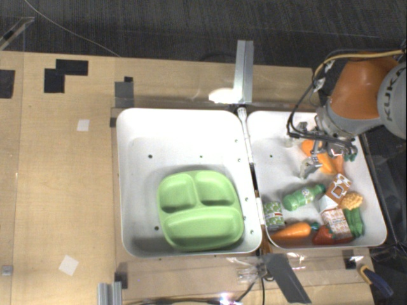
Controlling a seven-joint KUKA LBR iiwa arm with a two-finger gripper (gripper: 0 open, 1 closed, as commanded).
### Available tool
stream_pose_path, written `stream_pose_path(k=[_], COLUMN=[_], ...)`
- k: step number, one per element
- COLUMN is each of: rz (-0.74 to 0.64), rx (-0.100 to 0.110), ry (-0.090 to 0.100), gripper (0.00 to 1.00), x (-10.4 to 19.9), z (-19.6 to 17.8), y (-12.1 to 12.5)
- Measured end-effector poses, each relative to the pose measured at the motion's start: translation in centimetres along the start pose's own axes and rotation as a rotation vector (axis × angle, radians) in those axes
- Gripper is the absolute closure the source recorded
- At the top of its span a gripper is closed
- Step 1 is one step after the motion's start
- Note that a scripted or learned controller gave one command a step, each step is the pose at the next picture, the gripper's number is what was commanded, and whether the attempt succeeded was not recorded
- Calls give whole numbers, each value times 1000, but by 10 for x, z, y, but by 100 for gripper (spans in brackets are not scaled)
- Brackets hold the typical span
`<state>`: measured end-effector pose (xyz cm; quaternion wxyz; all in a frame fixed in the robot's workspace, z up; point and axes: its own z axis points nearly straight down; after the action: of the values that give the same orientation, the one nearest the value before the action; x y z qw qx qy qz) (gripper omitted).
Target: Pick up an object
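Hovering end effector (pixel 316 162) beside orange object (pixel 325 160), green bottle (pixel 303 197) just below

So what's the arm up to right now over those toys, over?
Gripper low in right bin, beside orange piece. Nothing seen held. Green bottle, carrot close below. Green tray in left bin.

Your arm (pixel 381 94) shows a grey casing with a broad, glossy orange band above the wrist. Black cables loop along its left side, joined by a thin yellow one over the top. Below sits the hand (pixel 316 165), small, metallic grey, with dark fittings.
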<state>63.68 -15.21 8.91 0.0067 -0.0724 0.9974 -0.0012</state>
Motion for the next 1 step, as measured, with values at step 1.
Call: stream_pose_path(k=[1], rz=[117], rx=[0], ry=[0], gripper=[0], x=[33], z=[-1], y=[19])
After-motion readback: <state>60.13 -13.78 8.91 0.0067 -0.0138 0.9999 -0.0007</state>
